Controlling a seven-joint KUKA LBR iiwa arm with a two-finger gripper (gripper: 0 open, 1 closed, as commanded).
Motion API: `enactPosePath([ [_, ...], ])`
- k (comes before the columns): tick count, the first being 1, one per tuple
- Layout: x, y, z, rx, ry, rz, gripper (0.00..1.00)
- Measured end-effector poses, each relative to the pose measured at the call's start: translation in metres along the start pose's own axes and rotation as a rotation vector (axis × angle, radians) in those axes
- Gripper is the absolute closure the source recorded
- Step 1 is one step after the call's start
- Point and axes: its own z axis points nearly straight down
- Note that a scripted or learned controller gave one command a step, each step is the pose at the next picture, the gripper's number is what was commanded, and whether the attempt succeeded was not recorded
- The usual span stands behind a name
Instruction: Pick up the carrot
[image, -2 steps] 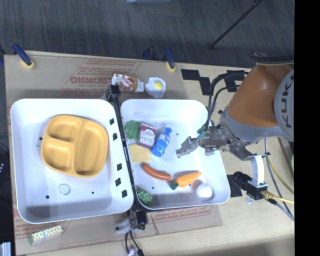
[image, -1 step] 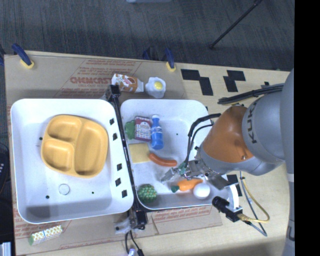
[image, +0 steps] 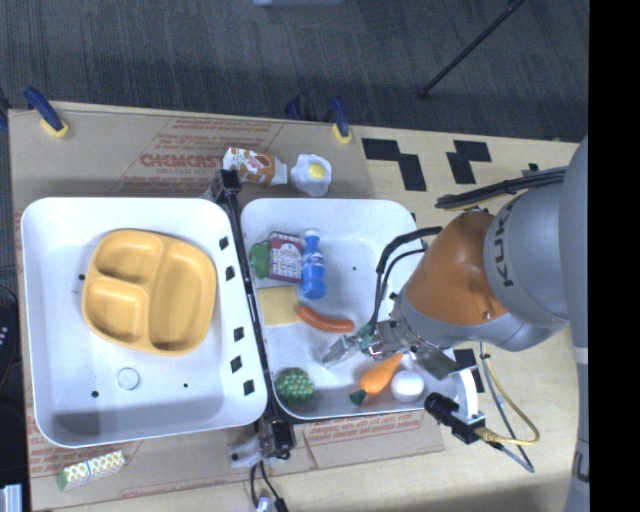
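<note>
- Camera view, looking down at a slant: two white bins side by side; left bin (image: 40, 300) holds a yellow divided plate (image: 148, 290), right bin (image: 330, 208) holds the food items
- Carrot (image: 380, 375) lies near the front right corner of the right bin, orange body w/ a green top (image: 357, 397) at its lower-left end; a white egg (image: 407, 387) sits just beside it on the right
- Long axis of carrot runs diagonal, lower left to upper right, green end toward the bin's front wall
- Gripper (image: 350, 347) sits just up and left of the carrot, under the orange band of the arm (image: 455, 285); metal fingers point left, toward the bin middle
- Finger state: can't tell, wrist and cables hide too much; nothing clearly seen between them, so no hold on the carrot as far as I can judge
- Key relation: carrot is down-right of the fingertips, very near, maybe partly under the wrist; tips look offset to the carrot's thick upper end, not centred on it
- Judgement: next move needs a small shift toward front right plus fingers set across the diagonal axis, else they'd close on air or nudge the egg
- Other stuff in right bin, well apart from the carrot: sausage (image: 325, 319), blue bottle (image: 313, 265), green ball (image: 294, 384) by the front left
</note>
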Motion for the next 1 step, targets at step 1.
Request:
enactPosePath([
  [1,0.0003,0.0004,-0.0102,0.002,0.001,-0.006,1.00],
])
